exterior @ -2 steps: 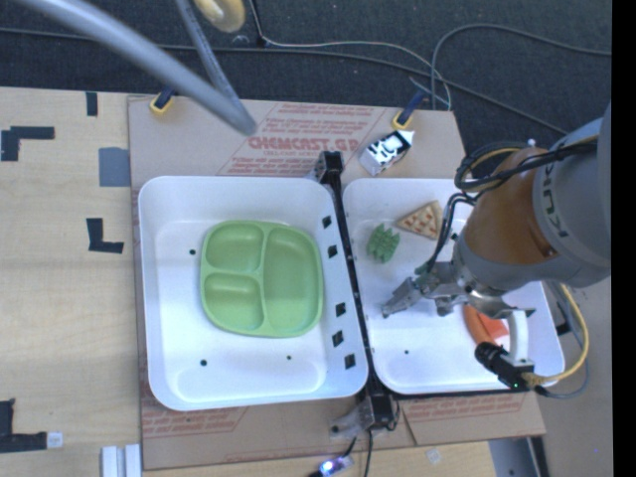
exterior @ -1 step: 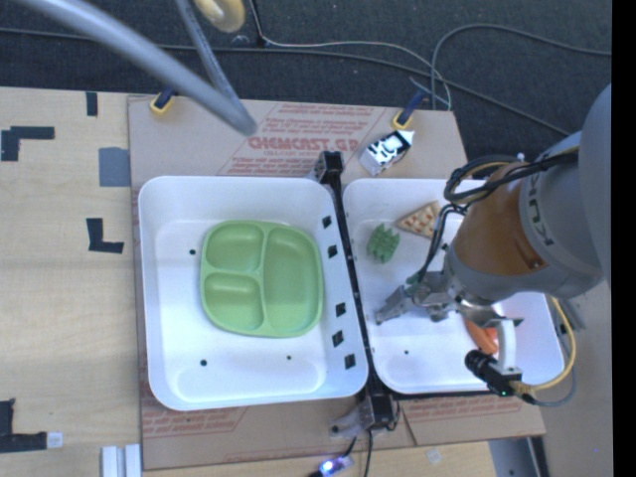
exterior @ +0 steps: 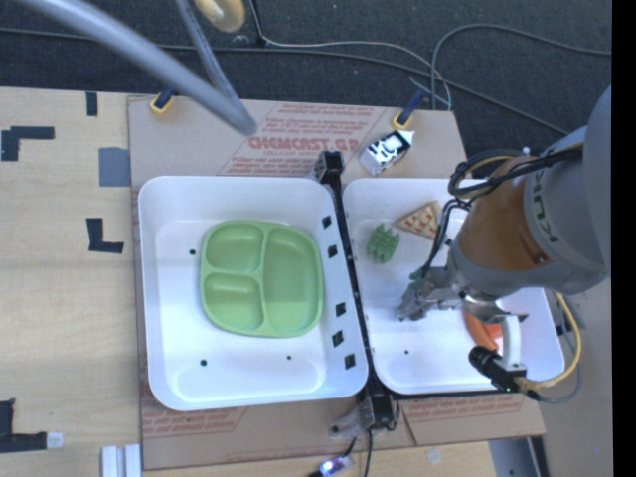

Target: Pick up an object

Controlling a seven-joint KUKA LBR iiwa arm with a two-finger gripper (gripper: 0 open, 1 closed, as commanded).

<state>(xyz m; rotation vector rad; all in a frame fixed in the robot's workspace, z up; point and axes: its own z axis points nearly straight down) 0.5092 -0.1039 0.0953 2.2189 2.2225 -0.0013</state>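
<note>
Looking down on the bench (exterior: pixel 60 266), we see two shallow white bins side by side on a sheet of brown cardboard (exterior: pixel 298 132) with red print. The left bin (exterior: pixel 159 296) carries a light green plate (exterior: pixel 262 277) with three compartments, which lies flat near the middle of this bin. The right bin (exterior: pixel 417 366) carries a small green object (exterior: pixel 383 243) close to the wall that divides the two bins, toward the far edge. Just beside it, more toward the far right, lies a tan wedge (exterior: pixel 420 220) with a waffle-like pattern; the two are near each other, but we cannot tell if they touch. An orange object (exterior: pixel 483 330) shows partly under the arm, near the right side of this bin. The grey arm (exterior: pixel 556 217) with its orange band comes in from the right and hangs over the right bin. The gripper (exterior: pixel 422 297) is low over the bin floor, near the green object but apart from it. We cannot tell how far it is open, because it is dark and small, and we see no object in it. A black and white clip (exterior: pixel 386 148) sits at the far edge of the right bin.
</note>
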